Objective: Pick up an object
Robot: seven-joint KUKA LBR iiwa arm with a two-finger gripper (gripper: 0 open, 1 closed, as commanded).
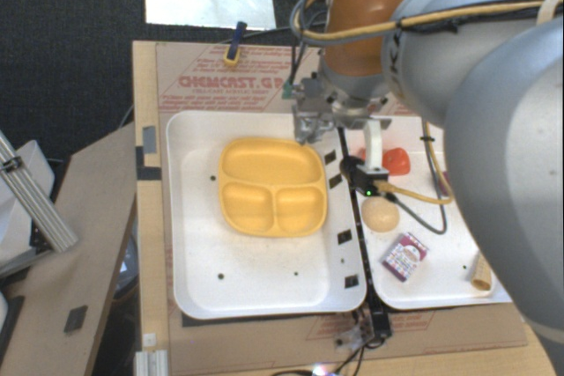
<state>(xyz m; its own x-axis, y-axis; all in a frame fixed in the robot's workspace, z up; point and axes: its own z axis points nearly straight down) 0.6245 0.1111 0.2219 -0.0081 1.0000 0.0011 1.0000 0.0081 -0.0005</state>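
Nearest the worktop's front edge, a purple packet [404, 256] lies in the right bin [441, 291] near a beige ball [382, 215] and red object [396, 160], while the claw [310, 129], grip unreadable, hovers over the yellow tray [271, 187] in the left bin [198, 277].

I can read red print on the brown cardboard sheet [220, 75] under the bins, upper centre of the frame: "CHEMCAST", then what looks like a "G". The smaller red lines beneath it are too blurred for me to read.

left bin [189, 277]: yellow tray [271, 187] | gripper [307, 129] over tray's rear edge
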